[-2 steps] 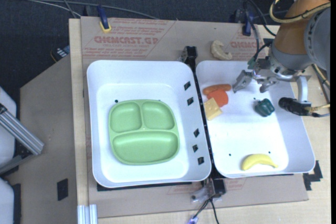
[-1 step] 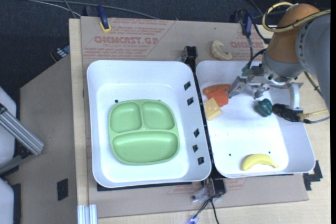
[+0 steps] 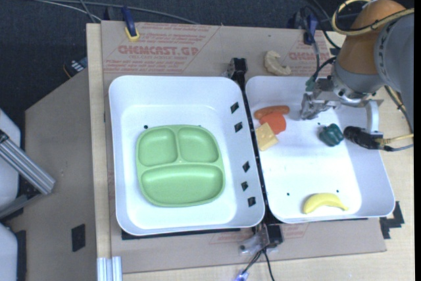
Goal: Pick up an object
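A green sectioned plate [image 3: 179, 164] is seen lying flat in the left bin [image 3: 122, 141], pretty much centred, three compartments facing up. Everything else is placed relative to that plate. To its right, across the divider, the right bin [image 3: 368, 187] holds the loose stuff: a pale yellow block [image 3: 266, 137] just beside the divider, with an orange-red piece [image 3: 275, 122] touching it from above and a longer orange, carrot-like piece [image 3: 271, 111] right behind that. Lower right of the plate, a yellow banana [image 3: 323, 203] is laid near the bin's front rim, curved ends pointing down. Further right, a dark teal lump [image 3: 331, 135] is sat mid-bin; its shape can't really be made out. A beige chunk [image 3: 277, 63] is left on the table [image 3: 164, 49] behind the right bin. The arm [image 3: 368, 43] is bent in from the right, the tool [image 3: 310, 108] pointed down just left of and above the teal lump. Nothing is seen between its fingers; open or closed can't be told.
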Action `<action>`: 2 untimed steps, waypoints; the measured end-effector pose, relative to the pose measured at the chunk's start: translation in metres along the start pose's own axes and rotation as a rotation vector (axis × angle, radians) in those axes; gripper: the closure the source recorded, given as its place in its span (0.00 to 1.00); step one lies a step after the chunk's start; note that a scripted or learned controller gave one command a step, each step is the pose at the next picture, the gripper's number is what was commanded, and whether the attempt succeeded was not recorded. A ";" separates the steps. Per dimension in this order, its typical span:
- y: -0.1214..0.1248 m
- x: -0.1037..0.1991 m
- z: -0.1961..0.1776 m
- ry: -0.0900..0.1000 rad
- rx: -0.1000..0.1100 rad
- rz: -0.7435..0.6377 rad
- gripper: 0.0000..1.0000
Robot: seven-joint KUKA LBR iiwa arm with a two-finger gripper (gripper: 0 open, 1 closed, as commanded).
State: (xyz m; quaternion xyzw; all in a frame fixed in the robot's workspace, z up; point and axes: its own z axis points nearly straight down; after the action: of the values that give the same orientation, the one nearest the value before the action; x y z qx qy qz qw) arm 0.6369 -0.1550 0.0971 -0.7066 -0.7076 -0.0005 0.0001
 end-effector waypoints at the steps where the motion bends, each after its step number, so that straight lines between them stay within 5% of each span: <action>1: -0.001 0.004 -0.064 -0.002 -0.006 0.000 1.00; 2: -0.003 0.002 -0.108 -0.002 -0.004 0.001 1.00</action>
State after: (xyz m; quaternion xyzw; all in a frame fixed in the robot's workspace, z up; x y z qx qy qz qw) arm 0.6334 -0.1534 0.2052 -0.7069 -0.7073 -0.0014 -0.0019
